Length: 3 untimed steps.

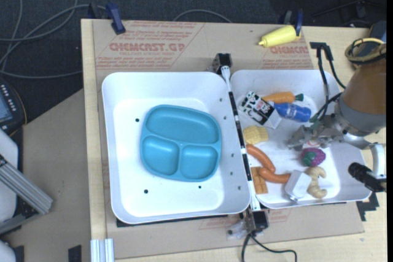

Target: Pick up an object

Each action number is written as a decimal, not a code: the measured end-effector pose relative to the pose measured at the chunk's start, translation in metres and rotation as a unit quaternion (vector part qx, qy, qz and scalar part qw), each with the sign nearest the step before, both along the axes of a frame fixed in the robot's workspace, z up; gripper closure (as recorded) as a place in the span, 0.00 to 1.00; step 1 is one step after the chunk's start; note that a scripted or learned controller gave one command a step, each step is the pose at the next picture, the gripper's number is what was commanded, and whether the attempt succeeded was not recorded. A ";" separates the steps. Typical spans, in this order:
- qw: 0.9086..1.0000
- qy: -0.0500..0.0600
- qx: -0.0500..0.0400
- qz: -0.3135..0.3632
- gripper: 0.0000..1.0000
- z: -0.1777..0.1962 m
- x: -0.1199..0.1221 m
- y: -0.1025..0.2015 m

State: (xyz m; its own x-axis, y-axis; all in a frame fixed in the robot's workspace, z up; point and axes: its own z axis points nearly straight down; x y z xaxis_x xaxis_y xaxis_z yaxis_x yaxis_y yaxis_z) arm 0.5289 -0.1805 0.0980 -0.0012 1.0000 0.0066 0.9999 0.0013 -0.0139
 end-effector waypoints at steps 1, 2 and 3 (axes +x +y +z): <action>1.000 -0.004 -0.001 -0.001 0.00 -0.015 -0.033 0.019; 1.000 -0.008 -0.003 -0.001 1.00 -0.003 -0.030 0.018; 1.000 -0.016 -0.004 0.006 1.00 0.093 0.074 0.103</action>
